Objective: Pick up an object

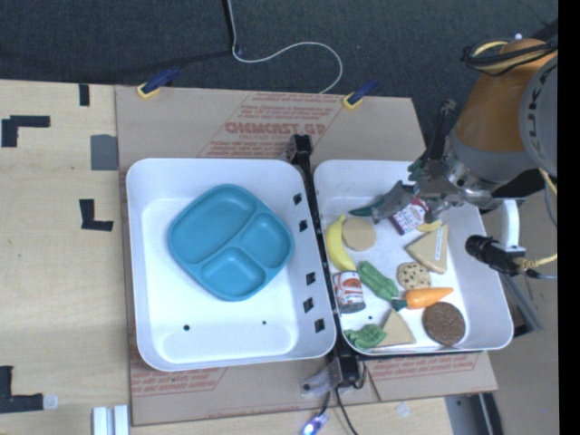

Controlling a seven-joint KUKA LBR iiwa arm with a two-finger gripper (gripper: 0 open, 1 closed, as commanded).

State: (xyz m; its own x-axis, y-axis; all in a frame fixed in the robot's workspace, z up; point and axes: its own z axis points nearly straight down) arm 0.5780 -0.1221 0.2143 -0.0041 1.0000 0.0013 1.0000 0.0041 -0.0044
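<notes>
- We see the grey arm (pixel 507 116) with its orange band coming in from the right, and its claw (pixel 410 208) is over the upper part of the right bin (pixel 494 333).
- At the tip of the claw there is a small packet (pixel 410 217) with a red and white label; it seems to sit between the dark fingers, lifted a little above the bin floor, but we cannot tell surely how wide the fingers stand.
- Below and left of the packet lie a yellow banana (pixel 337 246) and a round beige cookie (pixel 359 235), touching each other.
- A wedge of pale cheese (pixel 430 248) lies just beside the packet, on its lower right.
- Lower in this bin we see a small can (pixel 350 291), a green pod (pixel 378 280), a chip cookie (pixel 412 275), an orange carrot (pixel 426 297), a brown round patty (pixel 444 323) and a sandwich triangle (pixel 396 331) with a green leaf (pixel 364 337).
- The left bin (pixel 149 243) holds a blue divided plate (pixel 231 241), lying flat in its middle.
- Both bins rest on a cardboard sheet (pixel 272 125) on the wooden surface (pixel 54 270).
</notes>
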